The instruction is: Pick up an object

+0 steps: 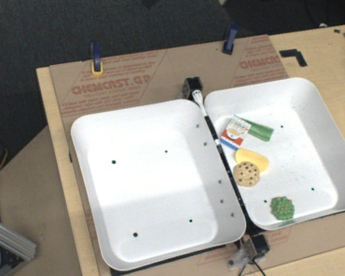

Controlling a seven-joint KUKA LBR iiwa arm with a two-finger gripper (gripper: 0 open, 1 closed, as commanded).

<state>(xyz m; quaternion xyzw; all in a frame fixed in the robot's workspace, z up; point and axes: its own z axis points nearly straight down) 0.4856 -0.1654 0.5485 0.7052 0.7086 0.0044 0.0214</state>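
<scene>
Here, two white bins sit side by side, touching along a dark centre seam. The left bin [146, 178] shows a bare floor with four small dark dots. The right bin [306, 143] holds all the objects, clustered near the seam: a red, white and blue packet [236, 132] touching a green piece [261, 131], a cookie [246, 173] overlapping and partly hiding a yellow piece [255, 158], and a green clump [282, 208] apart by the near rim. The packet's print is too small to read. The gripper's state cannot be told.
</scene>
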